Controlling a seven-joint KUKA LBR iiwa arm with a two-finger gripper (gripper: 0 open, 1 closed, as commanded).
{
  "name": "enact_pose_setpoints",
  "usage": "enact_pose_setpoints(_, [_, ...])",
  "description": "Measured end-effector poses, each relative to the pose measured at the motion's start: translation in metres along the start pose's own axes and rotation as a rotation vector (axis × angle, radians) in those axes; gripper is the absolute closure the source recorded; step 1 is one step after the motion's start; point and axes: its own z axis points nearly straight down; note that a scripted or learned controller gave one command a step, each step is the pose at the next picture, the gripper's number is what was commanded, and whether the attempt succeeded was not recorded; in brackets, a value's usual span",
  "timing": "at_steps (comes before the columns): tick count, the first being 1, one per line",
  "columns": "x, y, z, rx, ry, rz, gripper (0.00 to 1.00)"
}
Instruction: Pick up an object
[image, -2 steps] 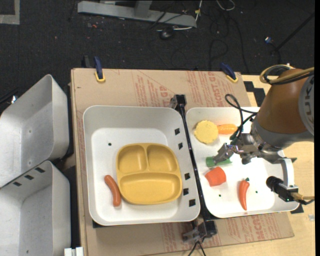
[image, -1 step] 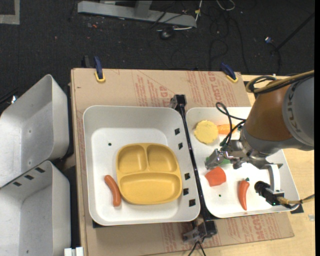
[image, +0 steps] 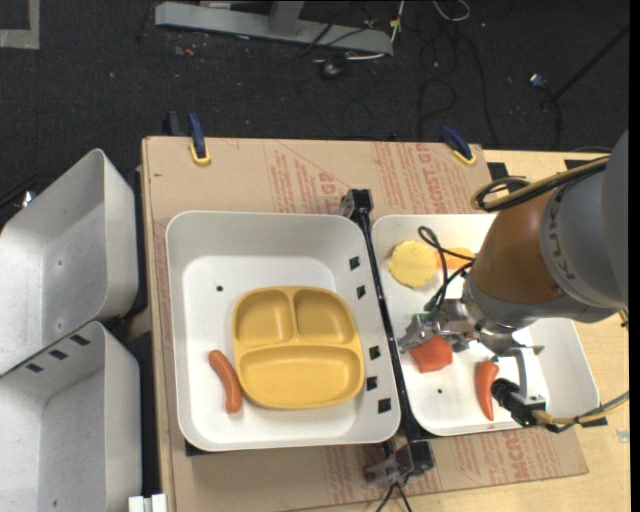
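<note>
The gripper (image: 432, 333) hung low in the right bin (image: 570, 400) just above a red block (image: 432, 355) (whether its fingers were spread or pressed together, I could not tell).

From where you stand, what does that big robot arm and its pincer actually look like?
The arm is a thick, rounded grey tube with a broad orange-brown band above the wrist. Black cables loop beside it over the right bin. The pincer at its tip is a small cluster of dark and silvery metal parts, too cluttered to make out in detail.
</note>
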Motion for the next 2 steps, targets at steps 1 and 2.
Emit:
enact_pose_setpoints(1, [0.000, 0.001, -0.013, -0.005, -0.001, 0.001, 1.00])
enact_pose_setpoints(2, [-0.008, 0.008, -0.066, -0.011, -0.003, -0.003, 1.00])
